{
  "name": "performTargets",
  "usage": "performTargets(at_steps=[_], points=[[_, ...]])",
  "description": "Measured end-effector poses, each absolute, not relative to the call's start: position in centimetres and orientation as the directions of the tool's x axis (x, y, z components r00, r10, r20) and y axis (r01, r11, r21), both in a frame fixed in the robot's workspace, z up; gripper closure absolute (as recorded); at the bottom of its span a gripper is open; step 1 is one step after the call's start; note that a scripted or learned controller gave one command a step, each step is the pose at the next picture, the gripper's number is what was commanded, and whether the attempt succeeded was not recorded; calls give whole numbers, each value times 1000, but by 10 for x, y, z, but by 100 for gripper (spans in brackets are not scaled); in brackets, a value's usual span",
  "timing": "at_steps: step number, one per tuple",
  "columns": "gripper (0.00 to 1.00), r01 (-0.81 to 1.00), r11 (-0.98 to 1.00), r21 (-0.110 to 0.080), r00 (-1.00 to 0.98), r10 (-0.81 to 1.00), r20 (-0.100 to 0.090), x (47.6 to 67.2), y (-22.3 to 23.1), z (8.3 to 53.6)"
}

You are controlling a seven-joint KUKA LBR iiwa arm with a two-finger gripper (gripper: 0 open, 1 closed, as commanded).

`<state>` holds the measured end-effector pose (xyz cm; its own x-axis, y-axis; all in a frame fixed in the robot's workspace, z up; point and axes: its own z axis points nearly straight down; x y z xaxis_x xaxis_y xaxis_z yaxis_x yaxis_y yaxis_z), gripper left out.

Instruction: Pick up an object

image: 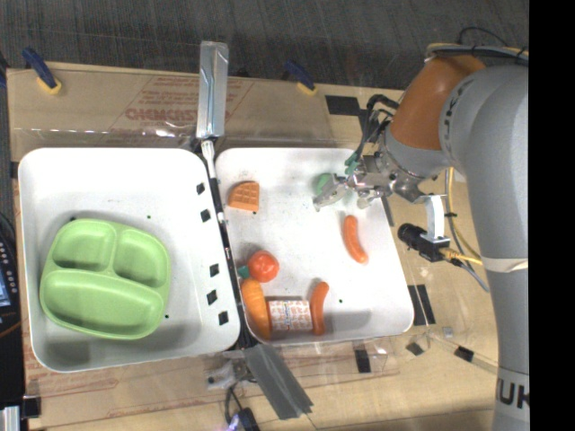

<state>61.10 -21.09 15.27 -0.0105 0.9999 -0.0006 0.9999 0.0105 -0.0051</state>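
Two white bins [36,187] on the worktop. One green divided plate [105,278]. One waffle piece [243,196]. One tomato [263,266]. Two sausages [356,239]. One labelled can [289,315]. One orange item [254,304]. One small green item [323,183].

Just one camera here, and it was fixed up above the bench, looking down at a slant. It sat far enough back to fit both white bins: the left bin [36,241] around 9 o'clock and the right bin [296,164] just past center toward 3. The bench's far edge ran along 12 o'clock, with dark floor beyond. The arm [485,151] came in from 3 o'clock, looming large on that side.
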Motion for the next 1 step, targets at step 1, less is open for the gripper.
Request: performTargets(at_steps=[1], points=[[0,999,-37,-1,37,999,8,566,-204,101]])
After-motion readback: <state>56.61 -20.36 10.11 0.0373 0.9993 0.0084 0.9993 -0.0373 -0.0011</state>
